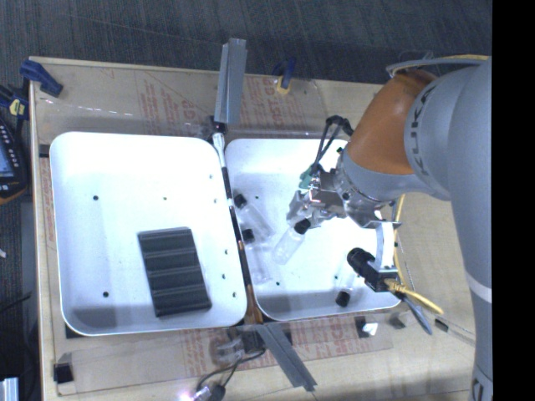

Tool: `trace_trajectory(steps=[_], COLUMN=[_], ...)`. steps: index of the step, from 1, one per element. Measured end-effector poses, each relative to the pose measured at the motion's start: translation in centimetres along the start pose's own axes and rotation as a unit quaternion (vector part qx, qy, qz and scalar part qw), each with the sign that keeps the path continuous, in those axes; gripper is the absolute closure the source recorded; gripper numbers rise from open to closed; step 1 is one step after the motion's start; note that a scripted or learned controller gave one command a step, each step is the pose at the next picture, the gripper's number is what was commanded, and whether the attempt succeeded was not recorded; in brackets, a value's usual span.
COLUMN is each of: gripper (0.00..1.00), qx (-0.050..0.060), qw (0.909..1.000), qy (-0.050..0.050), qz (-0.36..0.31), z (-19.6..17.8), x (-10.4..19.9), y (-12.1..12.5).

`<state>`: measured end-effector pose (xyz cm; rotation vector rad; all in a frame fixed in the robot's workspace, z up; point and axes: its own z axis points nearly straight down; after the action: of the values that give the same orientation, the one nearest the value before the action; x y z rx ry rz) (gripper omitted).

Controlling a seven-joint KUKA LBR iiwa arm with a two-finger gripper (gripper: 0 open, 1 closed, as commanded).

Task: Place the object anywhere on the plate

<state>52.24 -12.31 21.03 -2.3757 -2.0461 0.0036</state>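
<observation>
Seen from above, the bench carries two white bins side by side. The left bin (75, 224) holds one thing, a dark ribbed plate (174, 271) lying flat toward its near side. Over the right bin (276, 161) hangs the single gripper (303, 218), reaching in from the right; whether it is spread or pressed together cannot be told. Just below and left of it lies one clear object (284, 245), tilted on the bin floor, too faint to tell if the gripper touches it. Two small black bits also sit in this bin, one (240, 200) by the left wall and one (342, 298) near the front rim.
</observation>
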Motion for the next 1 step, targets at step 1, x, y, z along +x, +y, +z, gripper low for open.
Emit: trace_trajectory(steps=[1], gripper=[1.00], qx=[-0.002], qw=[0.9987], qy=[-0.001], qz=[-0.051], z=[-2.02], x=[8.41], y=[6.88])
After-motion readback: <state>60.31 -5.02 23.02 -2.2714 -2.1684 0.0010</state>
